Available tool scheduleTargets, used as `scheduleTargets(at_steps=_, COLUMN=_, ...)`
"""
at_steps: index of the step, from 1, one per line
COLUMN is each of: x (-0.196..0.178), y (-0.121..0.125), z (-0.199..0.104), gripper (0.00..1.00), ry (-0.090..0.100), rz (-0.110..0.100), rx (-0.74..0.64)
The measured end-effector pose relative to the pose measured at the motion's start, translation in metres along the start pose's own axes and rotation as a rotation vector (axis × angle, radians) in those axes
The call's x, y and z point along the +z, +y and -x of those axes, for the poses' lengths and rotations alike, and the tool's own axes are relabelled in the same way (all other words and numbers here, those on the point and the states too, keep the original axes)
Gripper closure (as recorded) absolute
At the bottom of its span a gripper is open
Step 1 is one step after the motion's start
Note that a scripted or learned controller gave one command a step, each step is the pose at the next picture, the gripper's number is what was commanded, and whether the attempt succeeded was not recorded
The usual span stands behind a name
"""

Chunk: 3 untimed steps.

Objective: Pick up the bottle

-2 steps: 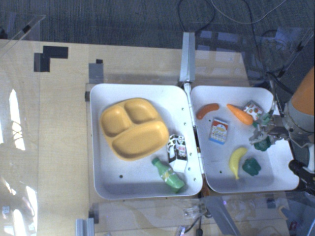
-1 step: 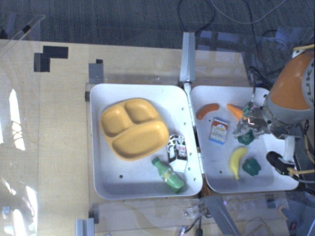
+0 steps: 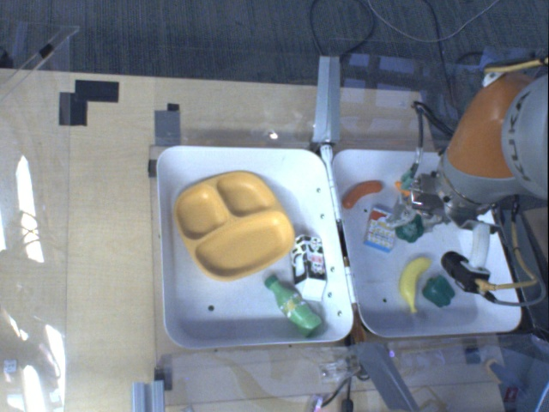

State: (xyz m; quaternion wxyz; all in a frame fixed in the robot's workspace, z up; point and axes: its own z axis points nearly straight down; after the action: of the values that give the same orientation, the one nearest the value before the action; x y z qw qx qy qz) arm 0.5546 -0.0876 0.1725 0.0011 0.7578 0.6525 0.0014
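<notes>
- Camera view, left bin (image 3: pixel 171 316): a shallow white bin holding a yellow sectioned plate (image 3: pixel 233 224), a small black-and-white cow-patterned carton (image 3: pixel 309 258) and the green bottle (image 3: pixel 293 304).
- Camera view, task object: the green bottle lies on its side near the front right corner of the left bin, its cap end pointing toward the plate and its body angled toward the bin's front wall; it sits just beside the carton and apart from the plate.
- Camera view, right bin (image 3: pixel 506 320): holds a red sausage-shaped item (image 3: pixel 362 192), a small blue-and-white packet (image 3: pixel 380 230), a yellow banana (image 3: pixel 413 281), a dark green item (image 3: pixel 438 291) and a second small green item (image 3: pixel 410 228).
- Camera view, arm: the grey arm with its orange band reaches in over the right bin; the gripper (image 3: pixel 413 202) hangs above that bin's back half, near the packet and the small green item.
- Camera view, claw state: the fingertips are lost in clutter, so how far they are parted cannot be told; no object is seen between them.
- Progress (judgement): the pick is not yet begun. The gripper stands well apart from the bottle, across the dividing wall. Crossing to the left bin, descending, closing on the bottle and lifting all remain.
</notes>
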Motion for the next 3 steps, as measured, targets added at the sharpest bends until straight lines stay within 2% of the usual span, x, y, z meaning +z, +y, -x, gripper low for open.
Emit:
scheduleTargets(at_steps=1, x=-0.012, y=-0.004, z=-0.081, gripper=1.0, ry=0.0, rz=-0.001, rx=0.079)
scheduleTargets(at_steps=2, x=-0.012, y=0.071, z=-0.102, gripper=1.0, ry=-0.001, rz=0.0, rx=0.103)
scheduleTargets(at_steps=3, x=-0.072, y=0.098, z=-0.085, gripper=1.0, ry=-0.001, rz=0.005, rx=-0.317)
